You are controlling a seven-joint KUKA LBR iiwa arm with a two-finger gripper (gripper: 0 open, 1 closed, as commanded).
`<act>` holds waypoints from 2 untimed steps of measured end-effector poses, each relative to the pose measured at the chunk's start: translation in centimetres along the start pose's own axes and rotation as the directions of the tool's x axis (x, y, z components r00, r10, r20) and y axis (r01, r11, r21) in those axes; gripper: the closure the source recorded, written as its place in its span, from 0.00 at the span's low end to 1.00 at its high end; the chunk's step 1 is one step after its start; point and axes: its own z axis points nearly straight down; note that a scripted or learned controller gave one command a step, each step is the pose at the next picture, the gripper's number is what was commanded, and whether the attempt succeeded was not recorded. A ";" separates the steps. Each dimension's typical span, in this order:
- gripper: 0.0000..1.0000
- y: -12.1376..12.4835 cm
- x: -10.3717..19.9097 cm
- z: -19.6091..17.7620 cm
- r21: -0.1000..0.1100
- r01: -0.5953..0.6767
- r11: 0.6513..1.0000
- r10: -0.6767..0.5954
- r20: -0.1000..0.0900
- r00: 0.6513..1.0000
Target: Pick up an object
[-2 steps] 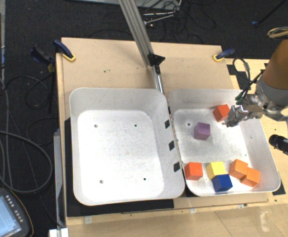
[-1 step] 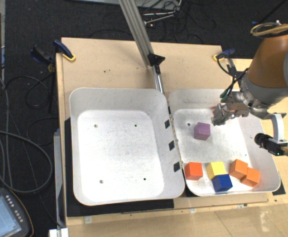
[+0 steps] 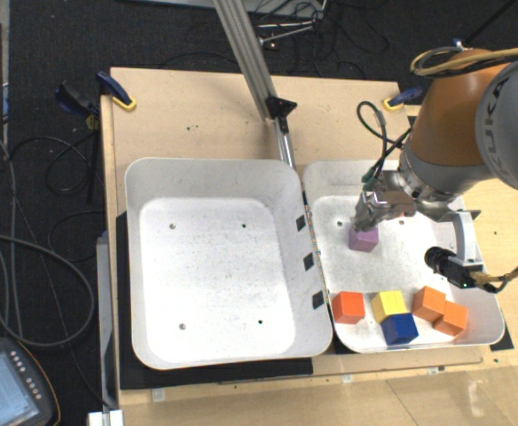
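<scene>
A single fixed camera hangs above the bench (image 3: 241, 105) and looks down at a slant, far enough back to take in both white bins: the left bin (image 3: 144, 238) and the right bin (image 3: 330, 185). Floor shows on the left, and the arm (image 3: 472, 122) enters from the right.

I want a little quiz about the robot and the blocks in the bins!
1. True or false: the purple block lies in the left bin.
2. Which block touches the yellow block? A) blue B) purple
3. What is the gripper right above?

Key: 1. False, it lies in the right bin. 2. A, the blue block. 3. The purple block.
</scene>
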 end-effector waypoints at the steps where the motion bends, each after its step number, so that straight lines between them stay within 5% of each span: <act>1: 1.00 -0.6 6.3 -0.7 -0.001 0.002 1.000 -0.002 -0.001 1.000; 2: 1.00 -1.0 12.3 -1.6 -0.002 0.002 1.000 -0.002 0.000 1.000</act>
